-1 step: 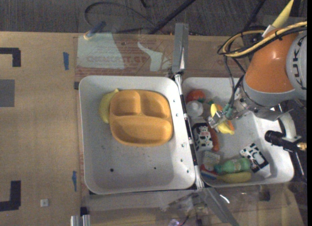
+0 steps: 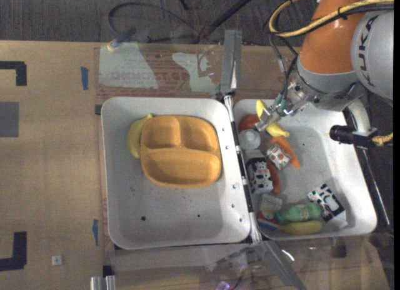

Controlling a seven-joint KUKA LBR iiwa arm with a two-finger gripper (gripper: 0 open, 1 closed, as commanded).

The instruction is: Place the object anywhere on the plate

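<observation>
While the gripper hangs low over the upper left corner of the right bin, its fingers look closed around a small yellow piece, perhaps a toy banana, that shows between and just below the tips; the grasp reads as real, though the view is small there and I would not swear to how firmly it sits. That yellow piece runs roughly left to right in the frame, slightly tilted down toward the right. From the fingers the orange plate lies to the left and a little lower, across the divider between the bins, resting in the upper half of the left bin. Its three compartments look bare, and a second yellow object peeks out from under its left edge. Beneath and around the fingers, the right bin is crowded: a red item, a white cap-like piece, a small carton, a cow-patterned piece, a green bottle and a black-and-white block toward the lower right. Judging from this, the coming move is a lift and a leftward carry over the divider.
</observation>
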